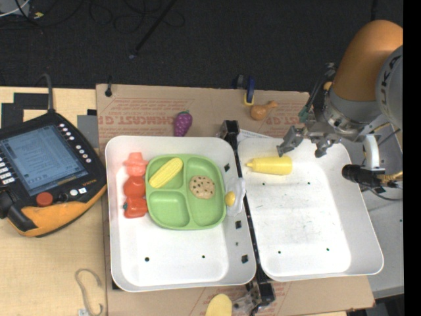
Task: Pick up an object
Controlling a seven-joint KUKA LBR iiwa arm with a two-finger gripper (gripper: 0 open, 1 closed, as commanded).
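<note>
Two shallow white bins sit side by side on the worktop: the left bin [125, 255] holds one green divided plastic plate [177, 210] carrying one yellow corn cob [164, 171] and one cookie [202, 187], with one red toy figure [134, 184] beside it. The right bin [329, 242] holds one yellow plastic mustard bottle [270, 166], lying on its side near the far rim. The gripper [304, 146] hovers just right of the bottle with its fingers [287, 143] spread apart, empty.

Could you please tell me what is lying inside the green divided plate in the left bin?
The green divided plate holds a corn cob and a cookie; whatever lies beneath them is covered.
</note>
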